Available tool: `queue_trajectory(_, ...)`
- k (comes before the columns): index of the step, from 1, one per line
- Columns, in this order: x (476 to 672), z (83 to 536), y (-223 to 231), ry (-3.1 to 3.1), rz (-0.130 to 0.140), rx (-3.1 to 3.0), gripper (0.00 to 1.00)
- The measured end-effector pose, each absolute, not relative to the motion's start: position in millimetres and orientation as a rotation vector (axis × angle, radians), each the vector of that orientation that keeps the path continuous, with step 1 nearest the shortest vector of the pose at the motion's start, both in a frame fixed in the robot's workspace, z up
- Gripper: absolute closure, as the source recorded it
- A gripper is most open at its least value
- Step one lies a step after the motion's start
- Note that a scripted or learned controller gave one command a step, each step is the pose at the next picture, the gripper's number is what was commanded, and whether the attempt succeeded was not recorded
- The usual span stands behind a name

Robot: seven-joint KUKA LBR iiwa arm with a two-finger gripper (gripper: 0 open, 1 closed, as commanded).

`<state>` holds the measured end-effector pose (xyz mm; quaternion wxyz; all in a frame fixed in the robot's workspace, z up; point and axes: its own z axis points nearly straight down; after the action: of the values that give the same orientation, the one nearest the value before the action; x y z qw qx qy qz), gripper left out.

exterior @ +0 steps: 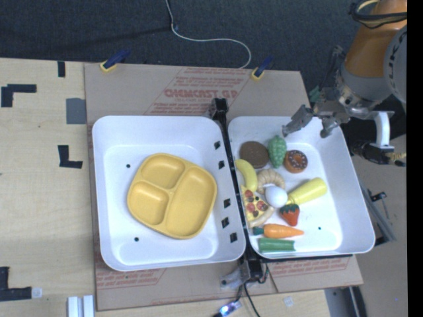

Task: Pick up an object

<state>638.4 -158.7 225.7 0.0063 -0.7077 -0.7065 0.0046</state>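
The right bin point(344, 197) holds several toy foods: a brown cookie point(254, 153), a green vegetable point(277, 150), a small donut point(295, 160), a banana point(247, 174), a white egg point(275, 195), a yellow cylinder point(308, 191), a strawberry point(290, 212), a pizza slice point(255, 205), a carrot point(282, 230) and a green piece point(275, 245). My gripper point(310, 123) hovers over the bin's far edge, above and to the right of the green vegetable. Its fingers point(295, 121) are spread open with nothing between them.
The left bin point(112, 177) holds a yellow divided plate point(172, 195). Black clips point(219, 107) join the bins along the middle wall. A white cable point(198, 37) runs across the dark cloth behind the cardboard base point(192, 88).
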Motion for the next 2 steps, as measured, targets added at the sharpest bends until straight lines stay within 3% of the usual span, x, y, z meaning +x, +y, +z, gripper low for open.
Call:
queue_trajectory(1, 641.1, 235, -158, -2.222, 0.001, -2.219, 0.0)
queue_trajectory(2, 637.9, 170, -156, -2.22, 0.008, -2.216, 0.0)
